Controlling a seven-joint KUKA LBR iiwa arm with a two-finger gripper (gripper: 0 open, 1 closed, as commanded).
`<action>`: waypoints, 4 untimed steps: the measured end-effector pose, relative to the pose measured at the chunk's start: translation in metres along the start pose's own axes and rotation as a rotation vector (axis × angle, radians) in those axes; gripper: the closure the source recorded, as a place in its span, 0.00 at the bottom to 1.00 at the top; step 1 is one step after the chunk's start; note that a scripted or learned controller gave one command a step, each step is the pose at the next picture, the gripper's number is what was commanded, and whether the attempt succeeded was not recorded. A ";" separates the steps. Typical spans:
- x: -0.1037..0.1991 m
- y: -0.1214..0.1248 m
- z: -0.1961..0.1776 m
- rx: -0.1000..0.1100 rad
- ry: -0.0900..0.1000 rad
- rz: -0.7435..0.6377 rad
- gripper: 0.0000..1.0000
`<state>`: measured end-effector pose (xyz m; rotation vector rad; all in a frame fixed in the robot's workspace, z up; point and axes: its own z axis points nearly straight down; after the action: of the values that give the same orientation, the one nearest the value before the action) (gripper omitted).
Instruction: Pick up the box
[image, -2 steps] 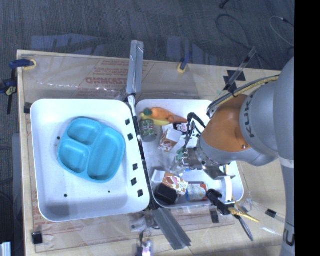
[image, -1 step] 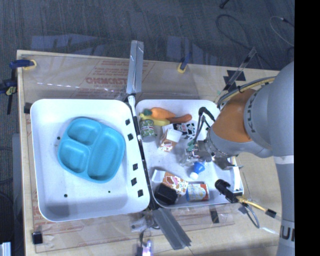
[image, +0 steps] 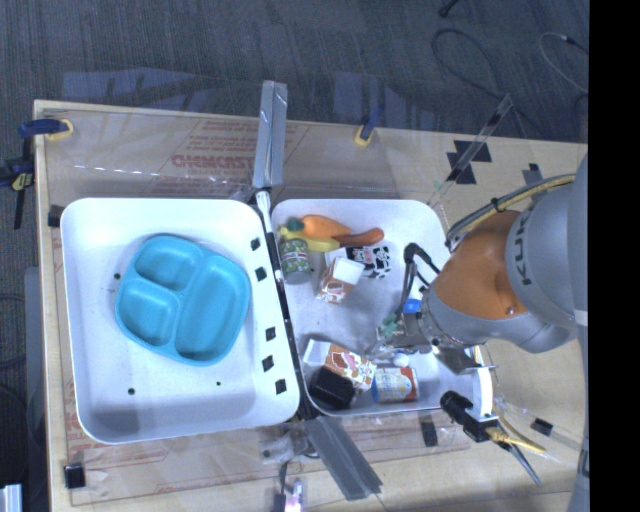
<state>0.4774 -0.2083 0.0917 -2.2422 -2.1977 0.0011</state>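
Note:
A small white and brown box (image: 338, 279) lies tilted in the middle of the right bin (image: 430, 215), beside a black-and-white cow-patterned item (image: 376, 260). A second, colourful flat box (image: 351, 366) lies near that bin's front wall. My gripper (image: 393, 333) hangs low over the bin floor, right of the small box and just above and right of the colourful one. The grey wrist with its orange band (image: 478, 287) covers the bin's right side. Nothing shows between the fingers.
The right bin also holds an orange carrot-like toy (image: 325, 228), a green can (image: 295, 256), a black object (image: 330, 389) and a labelled can (image: 397, 384) lying on its side. A blue divided plate (image: 183, 297) sits in the left bin (image: 90, 230).

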 end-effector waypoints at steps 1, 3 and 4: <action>0.013 0.057 0.000 0.002 -0.001 0.029 0.00; 0.006 0.114 -0.010 0.003 0.001 0.109 1.00; 0.003 0.113 -0.011 0.002 -0.004 0.111 0.00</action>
<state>0.5906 -0.2078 0.1024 -2.3618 -2.0702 0.0082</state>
